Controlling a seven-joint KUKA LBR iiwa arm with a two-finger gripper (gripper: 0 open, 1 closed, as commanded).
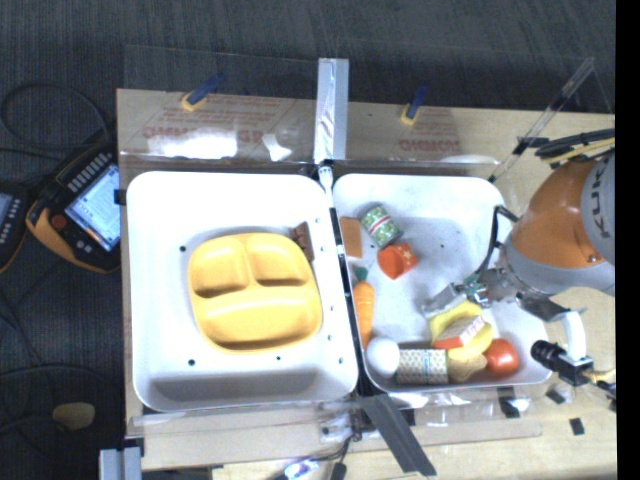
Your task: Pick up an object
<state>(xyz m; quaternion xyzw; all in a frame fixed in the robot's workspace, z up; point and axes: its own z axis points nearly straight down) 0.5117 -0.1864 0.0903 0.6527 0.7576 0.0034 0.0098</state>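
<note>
The right bin holds several small items. A green can and a red cup-like piece lie near its back left. An orange carrot lies along the left wall, with a white egg at the front. A patterned roll, a yellow banana and a red tomato crowd the front right. My gripper hangs low just above the banana, coming in from the right under the orange wrist band. I see nothing held in it.
The left bin holds a yellow divided plate, with a small brown piece at its right wall. An orange block leans by the divider. A handheld pendant lies left of the bench.
</note>
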